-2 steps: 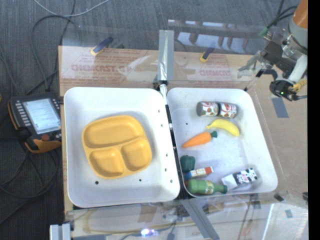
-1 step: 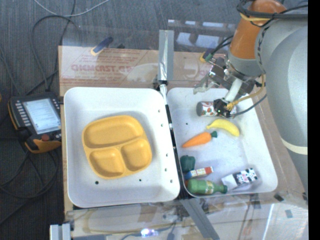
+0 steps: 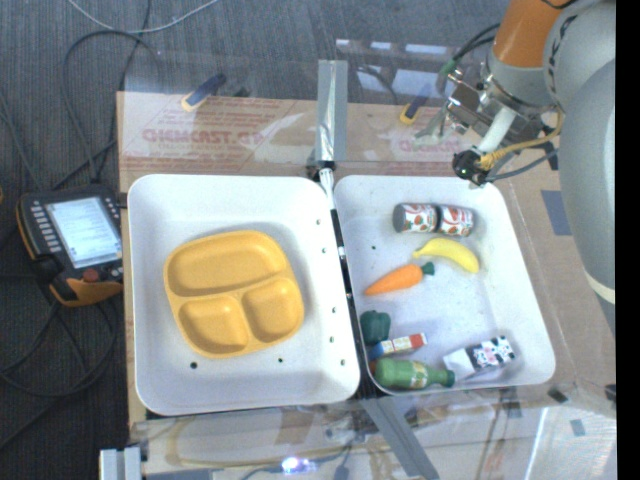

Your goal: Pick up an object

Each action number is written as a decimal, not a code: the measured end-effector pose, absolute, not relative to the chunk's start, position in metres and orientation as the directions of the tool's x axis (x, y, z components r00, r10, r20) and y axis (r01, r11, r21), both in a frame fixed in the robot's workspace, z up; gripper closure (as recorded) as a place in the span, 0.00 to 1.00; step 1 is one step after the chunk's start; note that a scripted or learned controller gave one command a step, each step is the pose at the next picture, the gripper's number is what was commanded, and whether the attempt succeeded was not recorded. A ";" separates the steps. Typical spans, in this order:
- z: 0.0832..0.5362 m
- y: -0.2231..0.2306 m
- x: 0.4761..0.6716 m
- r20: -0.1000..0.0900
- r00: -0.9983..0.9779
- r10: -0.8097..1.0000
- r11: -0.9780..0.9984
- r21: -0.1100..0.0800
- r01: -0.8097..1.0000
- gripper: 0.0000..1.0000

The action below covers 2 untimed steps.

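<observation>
Arm (image 3: 570,58): grey, orange-banded, angled in over the far rim of the right bin (image 3: 520,268). Gripper (image 3: 455,98): open or closed cannot be told. Left bin (image 3: 140,268): glossy yellow three-compartment tray (image 3: 235,290). In the right bin, mid-floor: curved banana (image 3: 450,255), tapered carrot (image 3: 395,279).

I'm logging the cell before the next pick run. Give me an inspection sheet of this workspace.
Surface: two white bins side by side, left bin and right bin.
Job's things: in the right bin, two cans, banana, carrot, dark green piece, small bottle, green bottle, carton.
Clutter: yellow divided tray in the left bin.
Grippers: gripper beyond the right bin's far rim, clear of the items.
Cables: loose cables on the carpet.
Surroundings: teach pendant left of the bins.
</observation>
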<state>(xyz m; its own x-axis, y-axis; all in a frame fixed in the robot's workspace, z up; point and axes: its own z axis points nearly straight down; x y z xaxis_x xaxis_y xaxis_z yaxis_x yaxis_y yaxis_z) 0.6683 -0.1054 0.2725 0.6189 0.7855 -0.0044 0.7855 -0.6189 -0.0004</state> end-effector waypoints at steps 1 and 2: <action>0.140 -0.126 0.646 -0.004 0.530 0.848 -0.530 -0.004 0.848 0.00; 0.198 -0.159 0.654 -0.002 0.480 0.877 -0.480 -0.002 0.877 0.00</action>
